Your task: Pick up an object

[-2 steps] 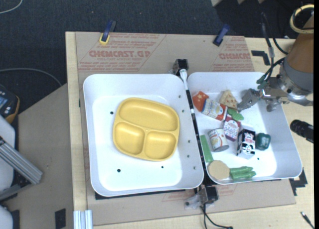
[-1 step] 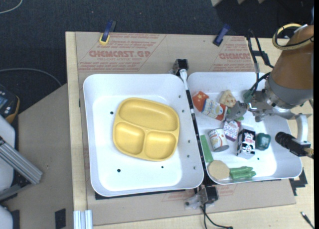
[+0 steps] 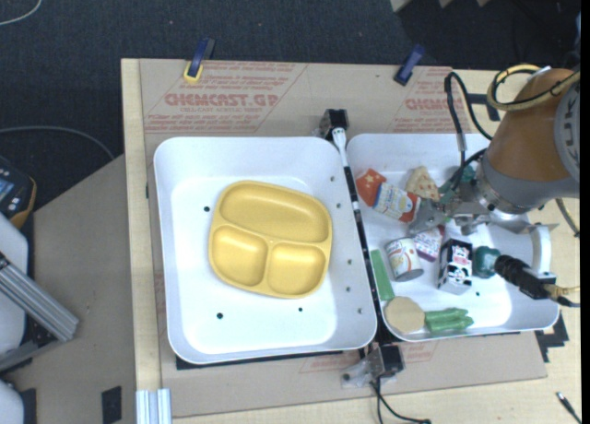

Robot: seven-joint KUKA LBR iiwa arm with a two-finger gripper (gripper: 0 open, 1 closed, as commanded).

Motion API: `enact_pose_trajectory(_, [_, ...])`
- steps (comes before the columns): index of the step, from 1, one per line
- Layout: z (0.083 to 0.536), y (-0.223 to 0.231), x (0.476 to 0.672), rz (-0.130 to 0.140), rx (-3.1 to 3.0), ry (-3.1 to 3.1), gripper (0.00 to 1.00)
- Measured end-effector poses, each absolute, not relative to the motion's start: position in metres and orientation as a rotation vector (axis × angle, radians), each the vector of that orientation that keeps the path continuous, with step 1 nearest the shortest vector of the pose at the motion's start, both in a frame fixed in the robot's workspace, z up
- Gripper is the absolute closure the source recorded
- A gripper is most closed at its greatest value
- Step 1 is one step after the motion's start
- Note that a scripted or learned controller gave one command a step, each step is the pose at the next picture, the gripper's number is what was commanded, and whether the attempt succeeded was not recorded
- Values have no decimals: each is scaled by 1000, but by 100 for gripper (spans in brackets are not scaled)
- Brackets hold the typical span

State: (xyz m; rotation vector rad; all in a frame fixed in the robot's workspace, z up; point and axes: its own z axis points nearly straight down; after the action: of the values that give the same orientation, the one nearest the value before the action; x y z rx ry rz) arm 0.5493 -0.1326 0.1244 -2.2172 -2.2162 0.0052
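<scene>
My claw [image 3: 433, 217] low in right bin [image 3: 525, 316], state unclear. Advise centring over small can [image 3: 403, 258] at seven o'clock, clear of carton [image 3: 455, 265], before closing.

Red "CHEMCAST G P" lettering printed on the brown protective sheet [image 3: 230, 90] covering the bench, upper centre of frame, repeated partly at upper right

R bin [image 3: 516, 319] crowded; L bin [image 3: 184, 229] rim prob. free round tray [image 3: 270, 238].
</scene>
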Motion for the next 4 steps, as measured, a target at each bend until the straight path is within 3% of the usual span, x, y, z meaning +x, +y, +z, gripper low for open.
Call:
enact_pose_trajectory(1, [82, -132, 549, 3, -2218, -2218, 0])
enact_pose_trajectory(2, [95, -132, 550, -1, -2224, -2220, 100])
enact_pose_trajectory(4, [211, -147, 556, -6, -2227, -2228, 100])
